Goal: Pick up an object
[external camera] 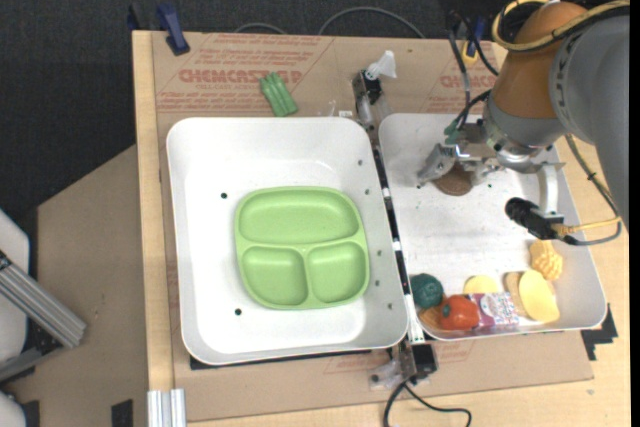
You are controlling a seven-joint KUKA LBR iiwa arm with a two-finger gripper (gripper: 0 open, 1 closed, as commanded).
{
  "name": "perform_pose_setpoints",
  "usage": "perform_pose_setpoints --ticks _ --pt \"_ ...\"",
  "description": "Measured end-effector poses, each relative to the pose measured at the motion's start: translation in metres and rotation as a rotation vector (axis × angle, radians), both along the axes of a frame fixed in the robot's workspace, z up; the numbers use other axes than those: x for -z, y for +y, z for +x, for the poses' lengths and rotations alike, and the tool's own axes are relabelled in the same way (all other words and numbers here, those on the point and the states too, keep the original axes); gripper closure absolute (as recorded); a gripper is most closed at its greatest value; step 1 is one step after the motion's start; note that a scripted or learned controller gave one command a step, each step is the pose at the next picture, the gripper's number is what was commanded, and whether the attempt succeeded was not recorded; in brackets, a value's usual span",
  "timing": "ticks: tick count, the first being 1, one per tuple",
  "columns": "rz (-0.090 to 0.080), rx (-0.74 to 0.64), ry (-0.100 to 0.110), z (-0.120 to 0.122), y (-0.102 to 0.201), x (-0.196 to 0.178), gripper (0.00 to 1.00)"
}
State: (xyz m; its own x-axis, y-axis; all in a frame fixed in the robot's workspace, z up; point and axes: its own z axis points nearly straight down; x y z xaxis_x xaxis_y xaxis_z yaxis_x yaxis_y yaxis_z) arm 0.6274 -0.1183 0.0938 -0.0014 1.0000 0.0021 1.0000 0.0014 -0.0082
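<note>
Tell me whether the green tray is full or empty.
Empty: all three compartments of the tray show bare green. It lies flat in the left bin.

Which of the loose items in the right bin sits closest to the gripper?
The brown item, right beneath the gripper near the bin's far end; the rest cluster along the near edge.

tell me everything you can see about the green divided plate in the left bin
The green divided plate is pale green, matte and looks like moulded plastic, a rounded rectangle with raised rims. It has three compartments: one long one across the far side and two smaller ones nearer the camera. It lies flat, right side up, about mid-floor in the left bin, apart from the walls. Nothing lies in it or touches it.
</note>
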Motion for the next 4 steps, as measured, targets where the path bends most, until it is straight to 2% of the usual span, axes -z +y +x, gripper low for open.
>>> perform_pose_setpoints --ticks 1,2,3,4 --pt "-0.002 0.000 -0.010 0.002 0.000 -0.017 1.00" --pt "-0.002 0.008 -0.004 -0.063 -0.049 -0.033 1.00" --pt "-0.009 0.004 -0.016 -0.025 -0.105 -0.080 1.00" --pt "-0.005 -0.001 -0.015 0.031 -0.105 -0.078 1.00"
